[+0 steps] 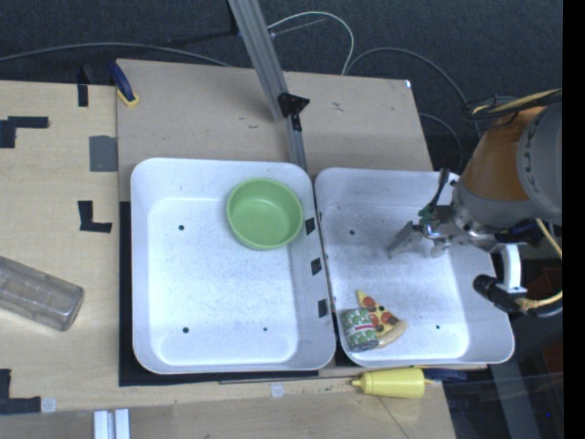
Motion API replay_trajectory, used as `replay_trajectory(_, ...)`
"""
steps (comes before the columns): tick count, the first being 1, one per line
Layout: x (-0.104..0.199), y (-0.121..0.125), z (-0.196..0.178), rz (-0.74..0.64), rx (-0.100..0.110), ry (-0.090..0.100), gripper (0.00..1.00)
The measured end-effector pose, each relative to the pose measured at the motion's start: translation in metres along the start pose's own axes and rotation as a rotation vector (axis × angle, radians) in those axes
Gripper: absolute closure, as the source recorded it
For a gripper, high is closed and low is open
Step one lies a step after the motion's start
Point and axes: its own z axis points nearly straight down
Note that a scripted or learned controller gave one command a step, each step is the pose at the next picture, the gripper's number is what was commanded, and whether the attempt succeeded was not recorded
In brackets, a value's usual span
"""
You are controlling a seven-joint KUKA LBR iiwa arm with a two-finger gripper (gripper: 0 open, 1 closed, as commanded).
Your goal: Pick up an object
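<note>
My claw [402,242] hangs over the right bin [457,341], carrying nothing; whether it is spread I cannot tell from here. The pizza toy [372,321] lies near the bin's front left corner. Next: reach toward it, then descend.

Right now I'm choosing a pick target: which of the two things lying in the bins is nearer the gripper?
The flat pizza-slice toy, in the right-hand white bin where the gripper is. The round green bowl sits in the left bin.
</note>
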Motion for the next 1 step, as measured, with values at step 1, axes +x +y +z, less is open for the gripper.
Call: replay_trajectory(1, 0.0005, 0.0007, 0.0204, -0.001, -0.006, -0.002, 0.00)
